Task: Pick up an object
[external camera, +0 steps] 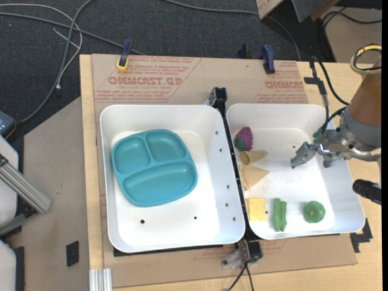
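The robot arm comes in from the right side. Its top part is a fat round band of brownish orange. Under that sits a ring of grey, smooth and a bit shiny. From the grey ring a small metal piece sticks out to the left. It is silver and grey, with little blocks and dark bits on it. This is the gripper, and its tip is thin, grey and pointy. Black cables run along near the arm, and a yellow cable loops above the orange part.
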`<state>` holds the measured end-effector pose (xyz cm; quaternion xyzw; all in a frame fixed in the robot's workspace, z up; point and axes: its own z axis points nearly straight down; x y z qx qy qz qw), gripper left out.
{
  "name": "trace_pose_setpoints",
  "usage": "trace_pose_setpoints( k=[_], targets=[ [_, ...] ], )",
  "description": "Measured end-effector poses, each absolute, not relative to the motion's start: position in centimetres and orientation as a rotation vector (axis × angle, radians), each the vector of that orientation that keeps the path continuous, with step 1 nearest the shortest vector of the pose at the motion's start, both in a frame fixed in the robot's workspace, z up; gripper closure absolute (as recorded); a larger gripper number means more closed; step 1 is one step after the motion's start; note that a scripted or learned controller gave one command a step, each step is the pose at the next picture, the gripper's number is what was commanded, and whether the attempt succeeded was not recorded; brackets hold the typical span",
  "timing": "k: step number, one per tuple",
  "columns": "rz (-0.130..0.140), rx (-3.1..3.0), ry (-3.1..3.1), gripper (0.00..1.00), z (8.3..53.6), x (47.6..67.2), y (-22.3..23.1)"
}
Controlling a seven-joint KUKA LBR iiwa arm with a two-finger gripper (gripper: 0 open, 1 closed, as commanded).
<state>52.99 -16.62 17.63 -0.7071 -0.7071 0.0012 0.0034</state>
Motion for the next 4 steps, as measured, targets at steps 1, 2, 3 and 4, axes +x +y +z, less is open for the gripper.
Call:
trace_pose_setpoints(
  k=[1, 2, 3, 4],
  targets=[
    [0.004, -2.216, -2.217, 0.0, 13.3, 52.8, -16.1],
    [0.002, -2.219, -2.217, 0.0, 8.3, 52.7, -16.0],
    [-0.002, -2.222, -2.22, 1.0, 9.6, 52.9, -16.1],
    [-0.004, -2.226, -2.224, 1.0, 15.2, 52.2, -16.8]
  ],
)
